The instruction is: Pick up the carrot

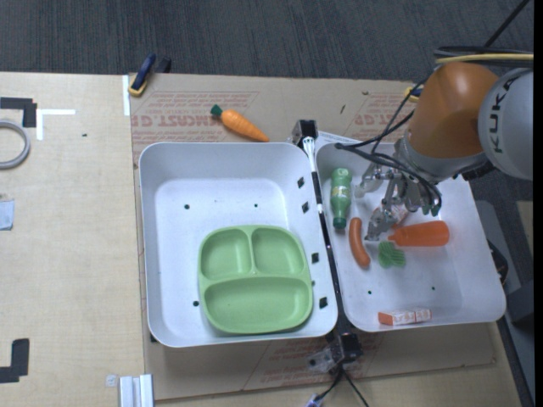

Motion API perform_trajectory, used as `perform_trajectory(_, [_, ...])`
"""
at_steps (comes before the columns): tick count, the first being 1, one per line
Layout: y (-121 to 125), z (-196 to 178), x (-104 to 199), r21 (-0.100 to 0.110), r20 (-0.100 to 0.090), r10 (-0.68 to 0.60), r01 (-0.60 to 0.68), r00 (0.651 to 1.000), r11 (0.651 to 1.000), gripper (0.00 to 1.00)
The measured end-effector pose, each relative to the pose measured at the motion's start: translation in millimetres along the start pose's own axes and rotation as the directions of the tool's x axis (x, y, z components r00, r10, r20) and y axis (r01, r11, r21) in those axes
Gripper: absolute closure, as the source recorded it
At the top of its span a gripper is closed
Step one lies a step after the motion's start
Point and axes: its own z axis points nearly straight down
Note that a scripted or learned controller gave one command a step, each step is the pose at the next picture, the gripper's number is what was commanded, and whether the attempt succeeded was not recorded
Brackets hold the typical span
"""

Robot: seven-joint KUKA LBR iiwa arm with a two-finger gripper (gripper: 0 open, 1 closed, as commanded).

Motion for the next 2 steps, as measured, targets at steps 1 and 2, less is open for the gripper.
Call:
perform_trajectory(1, [37.6, -99.9, 22.0, 0.0, 0.001, -0.112, 0.112, 0.994, 0.994, 0.0])
perform_trajectory(2, [16.7, -40.5, -37.8, 0.0, 0.002, -0.197, 0.197, 0.98, 0.98, 0.0])
